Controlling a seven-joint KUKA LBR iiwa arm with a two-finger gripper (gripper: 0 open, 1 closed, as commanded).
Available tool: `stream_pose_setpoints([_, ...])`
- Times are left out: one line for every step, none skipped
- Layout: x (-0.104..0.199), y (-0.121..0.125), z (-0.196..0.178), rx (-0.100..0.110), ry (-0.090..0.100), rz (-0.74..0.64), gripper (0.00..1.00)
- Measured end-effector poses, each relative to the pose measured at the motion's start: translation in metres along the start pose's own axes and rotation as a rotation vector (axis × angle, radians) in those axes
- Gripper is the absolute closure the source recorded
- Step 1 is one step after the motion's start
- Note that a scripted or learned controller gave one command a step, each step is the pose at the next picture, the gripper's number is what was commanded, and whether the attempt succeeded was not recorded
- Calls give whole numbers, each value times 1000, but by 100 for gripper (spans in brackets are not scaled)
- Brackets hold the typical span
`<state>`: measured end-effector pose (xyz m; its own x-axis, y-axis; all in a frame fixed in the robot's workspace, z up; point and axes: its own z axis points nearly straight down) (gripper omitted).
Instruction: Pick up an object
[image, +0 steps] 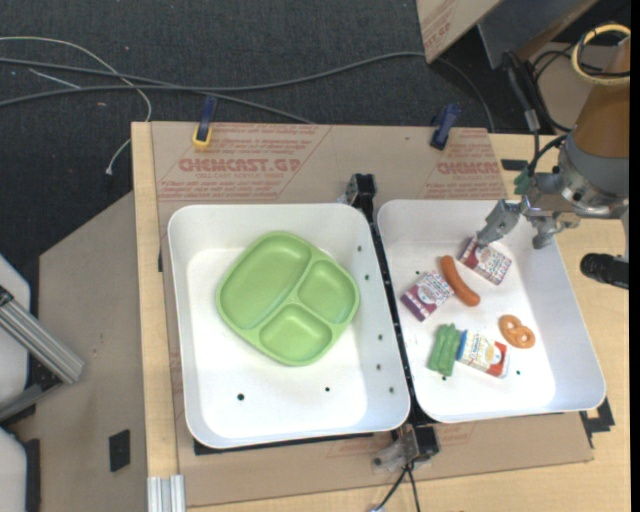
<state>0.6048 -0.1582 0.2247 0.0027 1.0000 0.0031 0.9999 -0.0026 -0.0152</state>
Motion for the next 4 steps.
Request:
stream_pose_setpoints([0,3,-9,-15,-3,-3,0])
stream_pose_setpoints([9,-3,49,-9,0,-3,0])
stream_pose_setpoints([1,-2,108,-10,-1,-2,0])
stream_pose_setpoints([2,1,135,-17,1,-3,0])
